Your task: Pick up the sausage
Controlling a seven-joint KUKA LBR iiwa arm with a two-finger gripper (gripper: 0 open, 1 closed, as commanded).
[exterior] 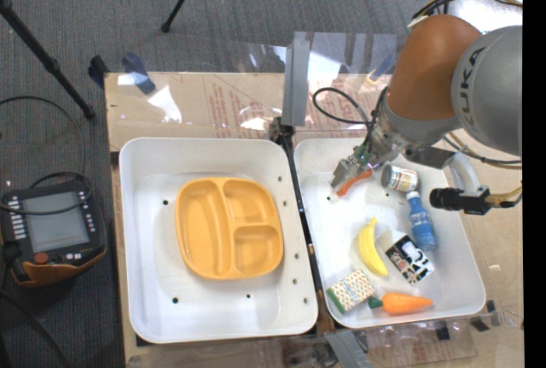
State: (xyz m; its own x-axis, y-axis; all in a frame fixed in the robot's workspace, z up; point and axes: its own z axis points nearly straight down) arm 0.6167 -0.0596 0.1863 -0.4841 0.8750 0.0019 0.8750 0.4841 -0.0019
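The sausage (359,179) is a short reddish-orange piece at the far left of the right bin (317,187). My gripper (348,174) comes down on it from the upper right at a slant. The fingers are shut on the sausage; its ends stick out on either side of them. The grey arm with its orange band (431,67) hangs over the bin's far right corner.
In the right bin lie a small can (399,178), a blue bottle (420,223), a banana (369,248), a black-and-white carton (409,260), a carrot (404,303) and a green-and-white box (351,290). The left bin (145,187) holds a yellow divided plate (229,227).
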